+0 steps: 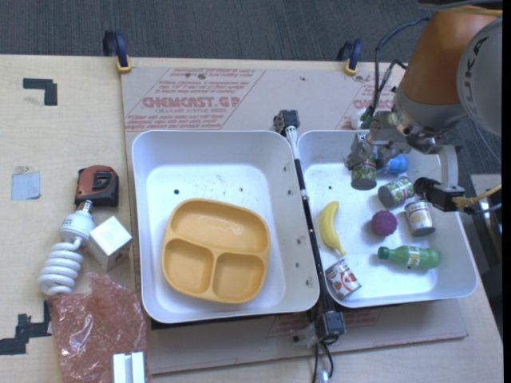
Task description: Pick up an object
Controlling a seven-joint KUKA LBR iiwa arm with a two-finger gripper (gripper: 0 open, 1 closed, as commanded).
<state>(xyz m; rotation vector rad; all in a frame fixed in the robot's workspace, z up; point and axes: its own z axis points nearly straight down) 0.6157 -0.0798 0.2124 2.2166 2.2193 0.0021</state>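
My gripper (363,159) hangs over the back left part of the right bin (459,290), directly above a small greyish can (364,177) and touching or nearly touching it. I cannot make out whether it grips the can. Just to the right lies a small blue object (396,166). Further forward in the same bin are a green-labelled can (396,191), a silver can (419,218), a purple ball (384,223), a yellow banana (329,226), a green bottle (409,256) on its side and a red-and-white can (343,278).
The left bin (148,214) holds a yellow divided plate (214,250). Left of the bins lie a tape measure (97,186), a spiral light bulb (65,250), a white cube (110,238) and a pink plastic bag (92,325). The arm's orange band (447,46) looms at the upper right.
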